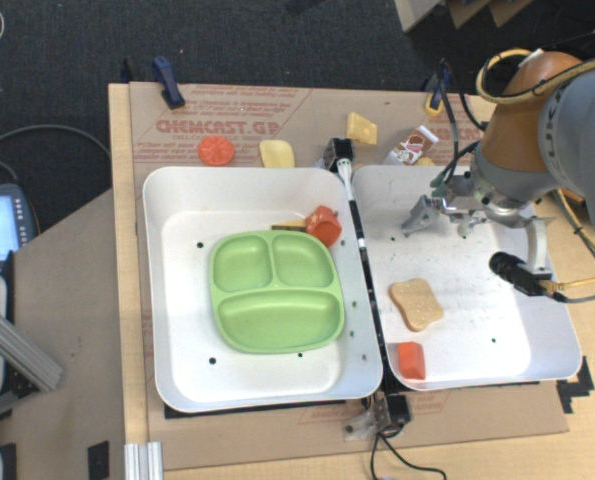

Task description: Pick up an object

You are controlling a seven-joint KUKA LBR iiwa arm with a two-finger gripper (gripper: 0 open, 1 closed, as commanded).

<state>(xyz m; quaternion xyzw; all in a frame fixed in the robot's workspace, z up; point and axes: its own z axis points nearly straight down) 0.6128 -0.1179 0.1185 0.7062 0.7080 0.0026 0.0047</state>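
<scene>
Bread slice point(417, 303) lies flat in the right bin point(537, 353), an orange block point(410, 360) just beside it at the near rim. Gripper point(439, 215) hangs above the bin's far part, fingers spread, nothing between them. Green tray point(275, 293) occupies the left bin point(167, 268).

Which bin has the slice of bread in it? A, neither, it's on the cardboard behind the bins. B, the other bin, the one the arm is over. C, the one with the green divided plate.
B: the slice of bread lies flat in the right bin, near an orange block, while the green divided plate sits in the left bin.
</scene>
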